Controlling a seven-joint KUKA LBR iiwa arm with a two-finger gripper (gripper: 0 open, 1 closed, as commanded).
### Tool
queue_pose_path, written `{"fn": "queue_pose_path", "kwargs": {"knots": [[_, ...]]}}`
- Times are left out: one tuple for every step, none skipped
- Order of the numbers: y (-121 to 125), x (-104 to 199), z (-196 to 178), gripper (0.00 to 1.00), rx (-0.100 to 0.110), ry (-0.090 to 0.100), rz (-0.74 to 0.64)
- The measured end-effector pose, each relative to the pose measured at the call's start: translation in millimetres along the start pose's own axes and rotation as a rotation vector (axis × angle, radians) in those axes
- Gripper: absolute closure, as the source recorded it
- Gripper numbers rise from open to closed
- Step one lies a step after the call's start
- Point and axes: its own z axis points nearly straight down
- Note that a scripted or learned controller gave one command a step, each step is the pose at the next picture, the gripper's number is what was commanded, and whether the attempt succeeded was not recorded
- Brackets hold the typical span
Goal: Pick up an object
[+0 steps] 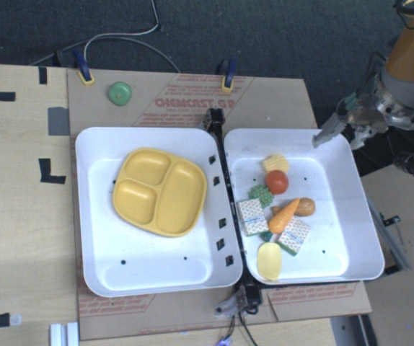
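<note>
The right bin holds a cluster of toy food. In it are a yellow corn piece, a red tomato, a green piece, an orange carrot, a brown potato, two white-and-green packets and a pale yellow piece. My gripper hangs over the bin's far right corner, well away from the food. Its fingers stand open with nothing between them.
The left bin holds a yellow divided plate. A green ball lies on the cardboard behind the bins. Two clamps grip the cardboard's far edge. Black brackets join the bins.
</note>
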Motion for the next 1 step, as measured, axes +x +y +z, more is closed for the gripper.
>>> {"fn": "queue_pose_path", "kwargs": {"knots": [[-7.4, 70.4, 108.2, 0.00, 0.003, 0.003, -0.001]]}}
